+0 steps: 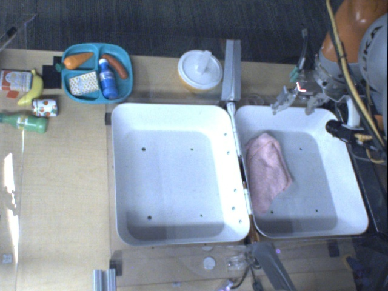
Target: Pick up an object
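A crumpled pink cloth (267, 170) lies in the right bin (339, 180), against its left wall. My gripper (296, 105) hangs over the back rim of that bin, up and to the right of the cloth and apart from it. Its two fingers (280, 103) are spread open and hold nothing.
The left bin (170, 174) sits beside the right one. Behind the bins stand a white lidded cup (200, 70) and a blue divided tray (97, 71) of toy food. A banana, a can and a green bottle (24, 122) lie at the far left.
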Controlling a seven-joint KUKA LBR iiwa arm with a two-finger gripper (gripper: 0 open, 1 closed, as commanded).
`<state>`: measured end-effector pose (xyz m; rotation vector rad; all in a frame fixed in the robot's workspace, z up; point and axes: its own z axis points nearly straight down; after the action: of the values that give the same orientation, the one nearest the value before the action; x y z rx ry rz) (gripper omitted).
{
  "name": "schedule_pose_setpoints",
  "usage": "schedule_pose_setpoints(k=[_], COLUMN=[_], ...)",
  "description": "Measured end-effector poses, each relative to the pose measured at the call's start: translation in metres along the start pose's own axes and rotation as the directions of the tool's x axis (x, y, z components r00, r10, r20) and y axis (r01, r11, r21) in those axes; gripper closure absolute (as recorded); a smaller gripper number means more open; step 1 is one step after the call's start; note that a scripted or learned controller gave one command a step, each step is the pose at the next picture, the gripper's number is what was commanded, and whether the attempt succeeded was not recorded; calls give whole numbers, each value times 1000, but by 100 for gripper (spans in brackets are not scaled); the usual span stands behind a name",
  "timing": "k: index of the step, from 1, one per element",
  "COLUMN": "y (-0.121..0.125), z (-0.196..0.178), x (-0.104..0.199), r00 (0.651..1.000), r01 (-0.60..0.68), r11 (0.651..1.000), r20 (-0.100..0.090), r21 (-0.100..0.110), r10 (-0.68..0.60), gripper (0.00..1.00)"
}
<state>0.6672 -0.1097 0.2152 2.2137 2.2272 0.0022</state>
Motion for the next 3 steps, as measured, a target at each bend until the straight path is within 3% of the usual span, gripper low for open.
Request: schedule_pose_setpoints(k=[1,2,3], y=[-28,-37,-35], z=[119,125,113], x=[26,22,24], r00=[998,997,997], r01=[56,75,76], r11=[998,997,997], r20=[0,0,0], r21=[-5,-10,-16], r10=[-56,-75,-76], gripper=[0,0,100])
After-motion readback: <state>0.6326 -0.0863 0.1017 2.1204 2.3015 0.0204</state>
